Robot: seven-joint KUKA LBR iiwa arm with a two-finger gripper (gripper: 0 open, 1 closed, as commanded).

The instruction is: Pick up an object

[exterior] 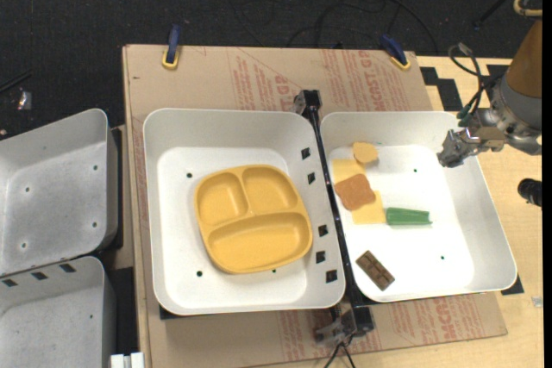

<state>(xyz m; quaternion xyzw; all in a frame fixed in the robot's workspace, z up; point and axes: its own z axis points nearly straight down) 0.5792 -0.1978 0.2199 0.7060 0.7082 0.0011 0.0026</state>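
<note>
In the right bin [483,263] lie several small items: a round yellow piece [366,153], a brown square [354,192] resting on a yellow slab [368,209], a green stick [407,217] and a dark brown bar [375,270]. My gripper [453,150] hangs over the bin's upper right rim, right of all these items and touching none of them.
The left bin [172,142] holds a yellow divided plate [254,218]. Black clips run along the seam between the bins [323,202]. Two more white trays [52,177] lie off the bench at far left. Cardboard [259,73] underlies both bins.
</note>
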